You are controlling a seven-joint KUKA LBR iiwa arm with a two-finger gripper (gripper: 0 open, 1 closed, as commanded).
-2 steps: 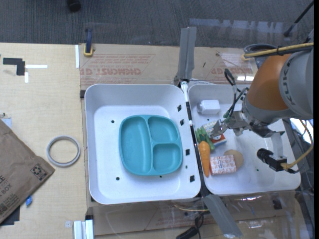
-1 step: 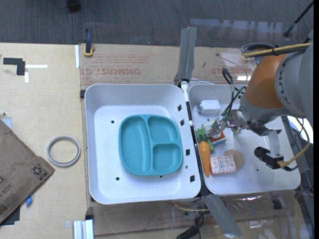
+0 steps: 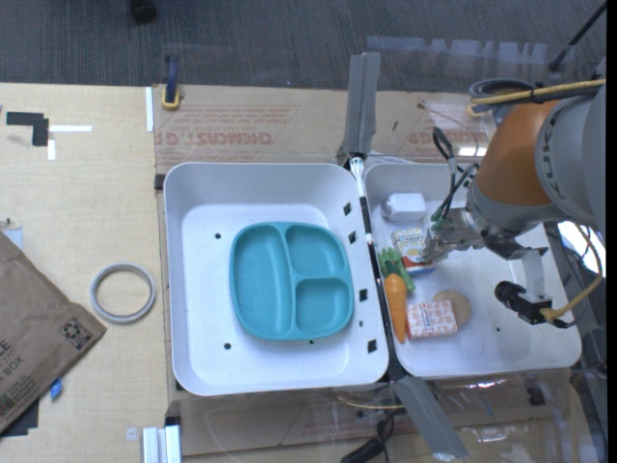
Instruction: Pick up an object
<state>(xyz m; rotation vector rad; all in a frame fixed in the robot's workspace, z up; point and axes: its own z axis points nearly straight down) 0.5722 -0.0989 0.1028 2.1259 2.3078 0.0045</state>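
- My gripper hangs low over the right bin, near its far-left part, just beside the divider between the two bins.
- I cannot tell how my jaws stand: they are small and dark against the clutter under them, and the wrist hides part of them.
- Nothing is visibly held, so I judge the pick is not yet made.
- The nearest things lie directly under and just toward the near edge from my jaws: a small packet with red and green print, and a white block just beyond it toward the far edge of the bin.
- The carrot lies along the bin's left wall, its long axis running from far edge to near edge, green top at the far end, close to my jaws.
- A boxed item with red print sits touching or just beside the carrot, with a tan round piece behind it; both lie toward the near edge from me.
- The move turns on this: the packet is almost straight below me, so a short drop would reach it, while the carrot calls for a shift toward the near edge and jaws closing across its narrow width.
- The risk I see is crowding: packet, carrot top and bin wall sit close together, so a finger may land on a neighbour.
- The left bin carries a teal divided plate, well apart from me.
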